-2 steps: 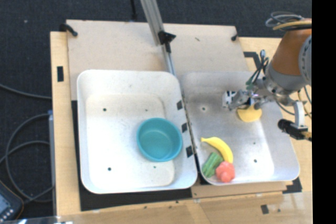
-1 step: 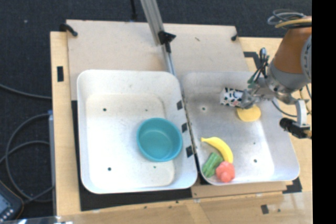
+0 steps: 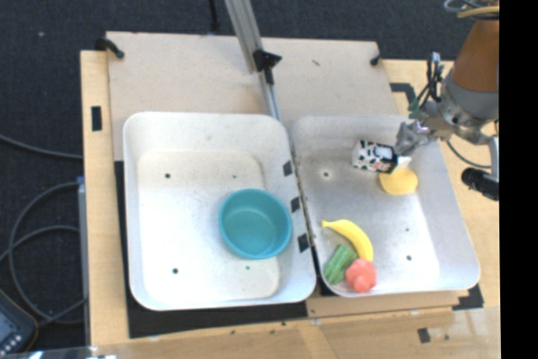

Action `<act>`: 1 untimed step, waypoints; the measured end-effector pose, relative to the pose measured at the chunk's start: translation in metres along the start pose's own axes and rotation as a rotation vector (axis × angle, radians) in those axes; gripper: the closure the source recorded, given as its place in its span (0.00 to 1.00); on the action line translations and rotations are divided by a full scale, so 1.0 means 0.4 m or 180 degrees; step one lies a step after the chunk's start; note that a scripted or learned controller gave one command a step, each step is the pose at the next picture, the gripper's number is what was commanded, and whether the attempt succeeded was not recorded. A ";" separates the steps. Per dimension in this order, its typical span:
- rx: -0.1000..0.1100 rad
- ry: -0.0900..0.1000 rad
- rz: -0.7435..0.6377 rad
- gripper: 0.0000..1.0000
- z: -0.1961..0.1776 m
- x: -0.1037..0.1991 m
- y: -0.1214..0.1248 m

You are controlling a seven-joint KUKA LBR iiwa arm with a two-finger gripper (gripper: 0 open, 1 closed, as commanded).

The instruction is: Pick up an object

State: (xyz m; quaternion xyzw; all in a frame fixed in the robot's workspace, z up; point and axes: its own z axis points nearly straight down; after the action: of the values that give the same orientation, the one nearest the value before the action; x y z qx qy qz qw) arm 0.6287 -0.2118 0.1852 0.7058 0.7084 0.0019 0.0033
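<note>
In the right bin (image 3: 437, 256) lie a black-and-white spotted toy (image 3: 368, 155), a yellow round piece (image 3: 398, 182), a yellow banana (image 3: 353, 236), a green piece (image 3: 338, 262) and a red piece (image 3: 361, 275). My gripper (image 3: 407, 144) hangs at the far right part of that bin, just right of the spotted toy and just above the yellow round piece. I see nothing held between its fingers. The arm with its orange band (image 3: 477, 55) comes in from the right edge.
A teal bowl (image 3: 254, 222) sits in the left bin (image 3: 168, 147), toward its near right side. A metal pole (image 3: 239, 8) slants from the top down to the gap between the bins. Cables hang beside the wrist at the right.
</note>
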 end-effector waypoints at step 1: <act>-0.0002 -0.0002 -0.0002 1.00 -0.137 -0.004 0.005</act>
State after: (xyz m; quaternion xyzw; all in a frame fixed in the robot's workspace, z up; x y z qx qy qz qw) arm 0.6302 -0.2133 0.2401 0.7055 0.7087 0.0019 0.0038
